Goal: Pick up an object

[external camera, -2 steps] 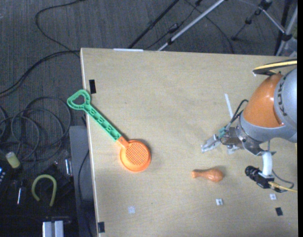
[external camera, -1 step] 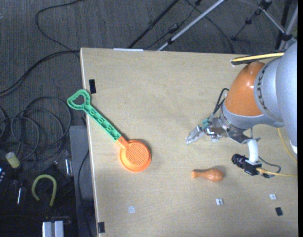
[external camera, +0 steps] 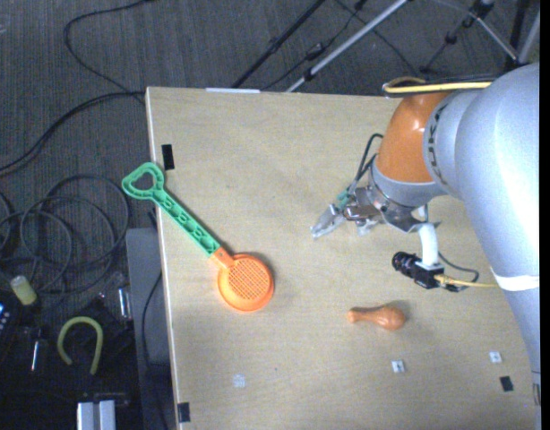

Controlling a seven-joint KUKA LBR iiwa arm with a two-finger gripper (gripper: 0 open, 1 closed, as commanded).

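A toy sieve lies on the tan board, its orange mesh head (external camera: 245,282) at centre left and its green handle (external camera: 172,208) running up-left over the board's left edge. A small orange gourd-shaped object (external camera: 379,316) rests at the lower middle. My gripper (external camera: 327,223) hangs over the board's middle and points left, well right of the sieve and above the gourd in the image. It touches neither of them. The grey arm with its orange band (external camera: 409,141) reaches in from the right.
A black connector with a yellow cable (external camera: 418,270) dangles below the wrist, close to the gourd. Off the board's left edge lie black cables (external camera: 51,231) and a green hook (external camera: 81,339). Tripod legs (external camera: 373,16) cross the floor behind.
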